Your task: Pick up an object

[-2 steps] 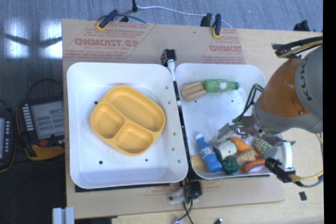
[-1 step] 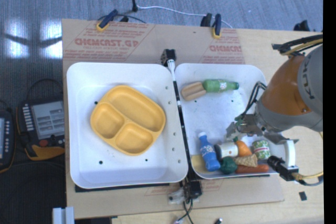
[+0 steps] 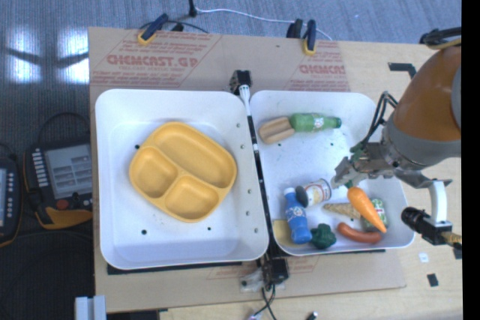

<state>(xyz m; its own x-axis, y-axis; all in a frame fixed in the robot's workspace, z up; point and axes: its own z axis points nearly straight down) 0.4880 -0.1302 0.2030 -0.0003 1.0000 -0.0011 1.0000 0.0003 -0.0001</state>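
The gripper [image 3: 351,170] hangs low in the right bin [image 3: 352,105], just above the carrot [image 3: 367,208]; its opening cannot be told. In such clutter, the can [image 3: 316,193] might be nudged and the grasp missed

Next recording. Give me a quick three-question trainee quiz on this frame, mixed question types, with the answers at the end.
1. True or false: the yellow tray with three compartments lies in the left bin.
2. Multiple choice: the green bottle lies (A) at the far end of the right bin, next to the bread roll; (B) on the yellow tray; (C) on the floor.
3. Fill in: the orange vegetable near the right bin's right edge, just below the hand, is a ____.

Key
1. True.
2. A.
3. Carrot; it lies close to the blue bottle and the small jar.
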